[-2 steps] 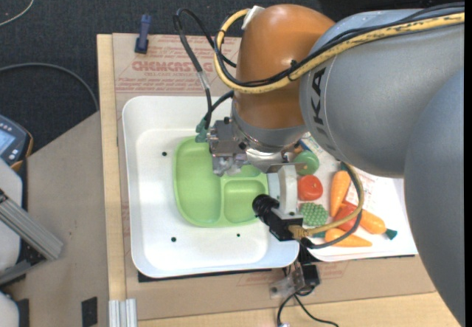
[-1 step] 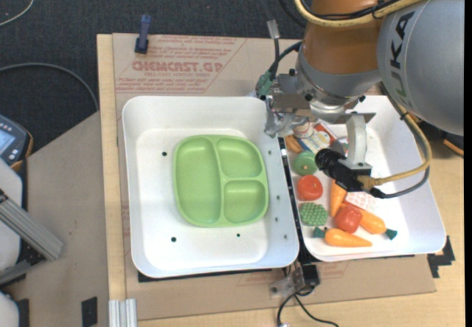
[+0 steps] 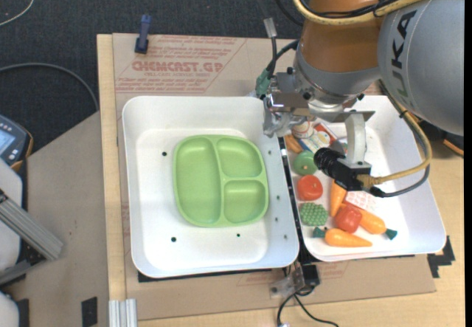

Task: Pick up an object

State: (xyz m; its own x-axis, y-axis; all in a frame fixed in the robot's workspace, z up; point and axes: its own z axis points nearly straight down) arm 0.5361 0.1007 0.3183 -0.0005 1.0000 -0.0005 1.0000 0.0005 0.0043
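Observation:
My gripper [image 3: 316, 120] hangs low over the back left part of the right bin [image 3: 413, 170], under the orange wrist band. Toy foods lie in a heap in that bin just in front of it. Among them are a green round piece [image 3: 304, 163], a red tomato [image 3: 310, 187], a bumpy green piece [image 3: 315, 213], a red pepper [image 3: 348, 218] and an orange carrot [image 3: 346, 238]. A small pale and orange piece [image 3: 301, 131] lies right below the gripper, partly hidden. The wrist body covers the gripper's tip.
The left bin [image 3: 144, 170] holds a light green divided plate [image 3: 221, 179]. A black cable fitting [image 3: 341, 167] hangs from the arm over the toys. The bins' shared rim [image 3: 284, 185] runs close to the heap. Cardboard lies under both bins.

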